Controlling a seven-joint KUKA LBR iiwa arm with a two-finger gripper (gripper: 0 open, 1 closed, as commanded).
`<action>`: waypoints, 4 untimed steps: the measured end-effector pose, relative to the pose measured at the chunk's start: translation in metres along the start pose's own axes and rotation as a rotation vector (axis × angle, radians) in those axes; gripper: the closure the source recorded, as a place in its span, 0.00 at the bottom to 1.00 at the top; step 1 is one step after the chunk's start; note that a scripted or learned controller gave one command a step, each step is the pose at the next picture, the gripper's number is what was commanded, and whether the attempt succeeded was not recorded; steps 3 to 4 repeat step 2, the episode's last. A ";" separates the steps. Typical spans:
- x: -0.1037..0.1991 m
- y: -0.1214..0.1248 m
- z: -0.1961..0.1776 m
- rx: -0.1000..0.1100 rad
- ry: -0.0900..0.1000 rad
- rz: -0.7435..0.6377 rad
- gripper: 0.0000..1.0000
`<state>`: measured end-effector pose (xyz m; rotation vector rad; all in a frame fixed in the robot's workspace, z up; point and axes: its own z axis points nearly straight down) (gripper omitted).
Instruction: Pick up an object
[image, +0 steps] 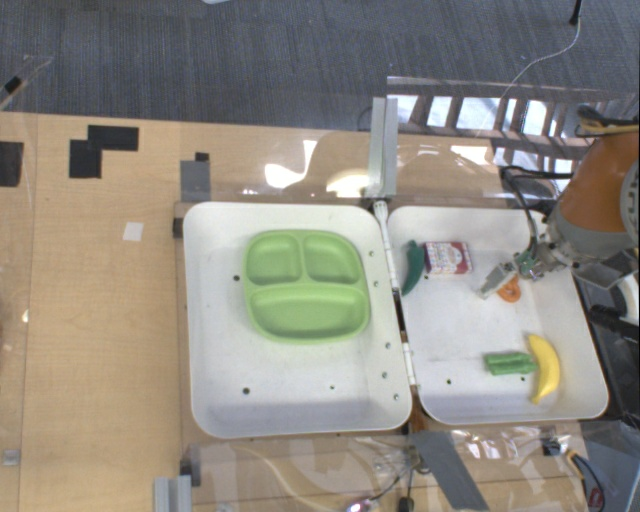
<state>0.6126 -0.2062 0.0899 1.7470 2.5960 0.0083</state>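
The gripper (503, 278) hangs low over the right bin (450, 395), in its far right part, at the end of the grey arm (600, 210) with its orange band, which comes in from the right edge. Whether the fingers stand wide or narrow cannot be told from this slanted view; they show only as small grey metal pieces pointing down and to the left. Just beside their tips, on the side nearer the bin's right wall, lies a small orange object (511, 291), partly covered by the gripper, and it cannot be seen to sit between the fingers. Taking that orange object as the landmark: to its left, a little farther back in the bin, lies a small pink and white packet (446, 258), and beyond that, near the wall shared by the two bins, a dark green curved object (412, 267). Toward the near edge from the orange object rests a yellow banana (544, 367), lying along the right side of the bin, and touching or just beside the banana's left flank is a green block-shaped object (509, 363). Well to the left of the orange object, in the left bin (215, 330), sits a light green divided plate (305, 284) with three compartments, near the middle of that bin.
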 end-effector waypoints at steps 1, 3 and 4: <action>0.000 0.003 -0.010 -0.006 -0.001 -0.001 1.00; 0.085 -0.058 -0.099 0.009 0.005 0.206 1.00; 0.085 -0.058 -0.099 0.009 0.005 0.206 1.00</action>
